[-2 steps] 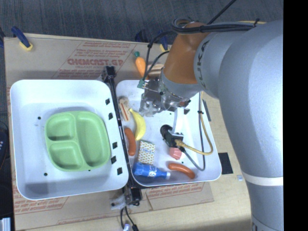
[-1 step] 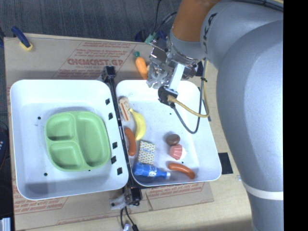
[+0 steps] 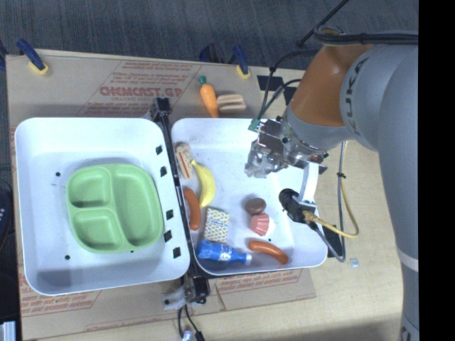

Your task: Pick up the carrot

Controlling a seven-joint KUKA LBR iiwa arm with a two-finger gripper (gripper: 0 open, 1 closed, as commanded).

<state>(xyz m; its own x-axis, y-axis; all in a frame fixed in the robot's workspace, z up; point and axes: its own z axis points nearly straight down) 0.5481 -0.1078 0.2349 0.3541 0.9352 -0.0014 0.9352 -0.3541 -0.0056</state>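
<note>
The small orange carrot with a green top (image 3: 207, 98) lies outside both bins, on the brown cardboard (image 3: 135, 84) just beyond the far rim of the right shallow white bin (image 3: 234, 135). It lies roughly lengthwise with the green tip pointing away from the bins. Just beside it, on its right, lies a tan and brown sandwich-like toy (image 3: 231, 104).

The grey arm with the orange band (image 3: 334, 84) reaches in from the right, and its metal two-finger gripper (image 3: 261, 163) hangs over the upper right part of the right bin, well apart from the carrot. Nothing shows between its fingers; whether the jaws stand apart or together cannot be told from this angle.

Inside the right bin, along its left side, lie a hot dog in a bun (image 3: 183, 158), a yellow banana (image 3: 205, 183) and an orange-red sausage (image 3: 193, 208). Nearer the front are a pale patterned cracker-like block (image 3: 217, 224), a blue and white bottle lying on its side (image 3: 222, 254) and a second orange-red sausage (image 3: 268, 251). Between them and the gripper sit a round brown piece (image 3: 255, 205) and a pink and white rounded piece (image 3: 261, 224).

The left shallow white bin (image 3: 43, 148) holds a light green divided plastic tray (image 3: 114, 206) with three compartments.
</note>
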